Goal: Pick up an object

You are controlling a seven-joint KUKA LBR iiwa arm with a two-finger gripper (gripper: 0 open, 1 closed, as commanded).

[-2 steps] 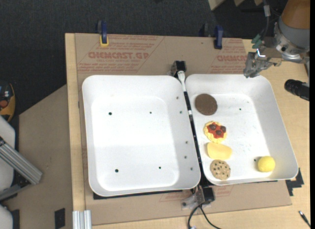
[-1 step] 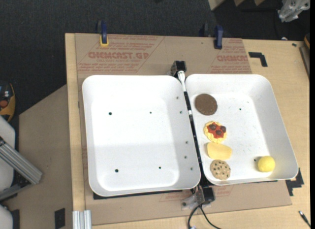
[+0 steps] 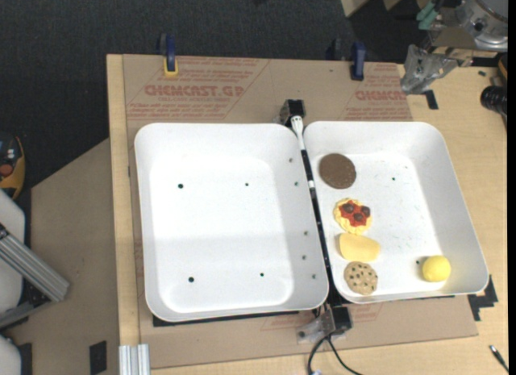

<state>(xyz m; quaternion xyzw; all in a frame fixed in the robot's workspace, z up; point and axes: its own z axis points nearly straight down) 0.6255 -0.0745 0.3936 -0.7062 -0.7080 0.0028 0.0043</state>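
Tool parked off the bins, all candidate objects lie toward the near-left of it.

The tool (image 3: 419, 71) hangs over the worktop (image 3: 476, 115) just past the far right corner of the right bin (image 3: 419, 143); whether it is spread or closed I cannot tell. Targets sit in the right bin: brown disc (image 3: 338, 170), red-topped piece (image 3: 353, 214), pale yellow piece (image 3: 358, 247) and cookie (image 3: 360, 277) in a column along the left wall, yellow ball (image 3: 435, 268) apart at the near right. The disc appears nearest.
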